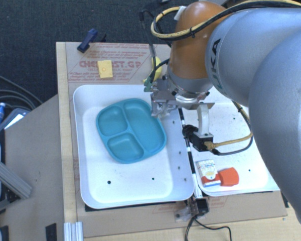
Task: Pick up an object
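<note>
A blue divided plate lies flat in the left white bin, towards its back. My gripper hangs over the plate's right rim, close to the wall between the bins, with the big grey and orange arm above it hiding much of the right bin. In the right bin's front left corner lie an orange block and, touching its left side, a small white and red packet. Nothing can be seen held in the gripper.
A cardboard sheet with red print lies behind the bins, with a small yellow tag on it and a blue clip at its back edge. Cables and grey gear sit off the bench at the left.
</note>
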You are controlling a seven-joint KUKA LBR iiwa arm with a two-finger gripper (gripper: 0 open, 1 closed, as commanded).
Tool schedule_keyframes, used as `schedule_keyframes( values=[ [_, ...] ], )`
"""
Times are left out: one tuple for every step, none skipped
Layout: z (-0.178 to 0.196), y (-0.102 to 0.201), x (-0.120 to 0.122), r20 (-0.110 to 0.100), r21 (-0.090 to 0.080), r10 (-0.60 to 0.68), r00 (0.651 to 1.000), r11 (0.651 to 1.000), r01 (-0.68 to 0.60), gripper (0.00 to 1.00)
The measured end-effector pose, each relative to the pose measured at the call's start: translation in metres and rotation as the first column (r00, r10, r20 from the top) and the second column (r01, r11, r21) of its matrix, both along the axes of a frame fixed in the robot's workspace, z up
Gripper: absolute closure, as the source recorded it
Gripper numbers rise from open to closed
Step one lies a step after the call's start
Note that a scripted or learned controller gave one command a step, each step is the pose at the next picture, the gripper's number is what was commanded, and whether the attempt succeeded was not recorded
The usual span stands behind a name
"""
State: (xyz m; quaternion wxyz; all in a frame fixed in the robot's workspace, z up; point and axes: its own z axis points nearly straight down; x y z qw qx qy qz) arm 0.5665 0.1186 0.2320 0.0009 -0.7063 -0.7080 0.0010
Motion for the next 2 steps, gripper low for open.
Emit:
schedule_keyframes(
  values=[
    [0.000, 0.000, 0.000, -0.001, 0.000, 0.000, 1.000, 1.000, 0.000, 0.00],
    [-0.048, -0.027, -0.072, -0.001, 0.000, -0.003, 1.000, 1.000, 0.003, 0.00]
  ],
)
